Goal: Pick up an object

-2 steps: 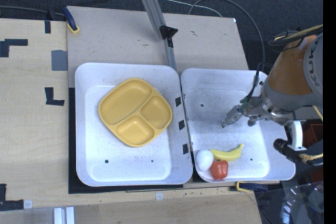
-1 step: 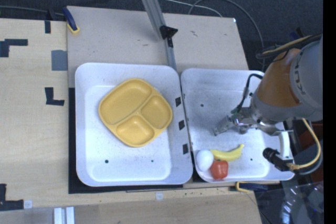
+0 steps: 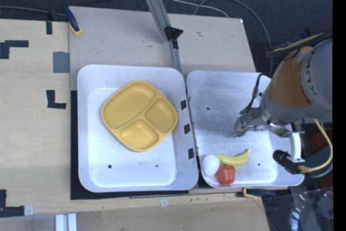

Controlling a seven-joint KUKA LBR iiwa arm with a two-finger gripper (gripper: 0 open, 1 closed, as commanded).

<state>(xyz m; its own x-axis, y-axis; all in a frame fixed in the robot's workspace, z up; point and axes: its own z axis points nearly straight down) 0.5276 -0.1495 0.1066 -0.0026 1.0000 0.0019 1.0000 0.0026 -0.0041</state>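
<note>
From the overhead camera view, I hang my gripper low in the right bin, whether spread or pinched I cannot tell. The banana lies near, at six o'clock; approach step, next I shift down over it.

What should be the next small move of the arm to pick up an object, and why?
Probably a short move toward the near edge of the right bin, then down. The gripper hangs over bare bin floor with nothing under it, while the banana, the white egg-like object and the red object lie clustered closer to that edge. The banana is nearest, so it seems the easiest target.
</note>
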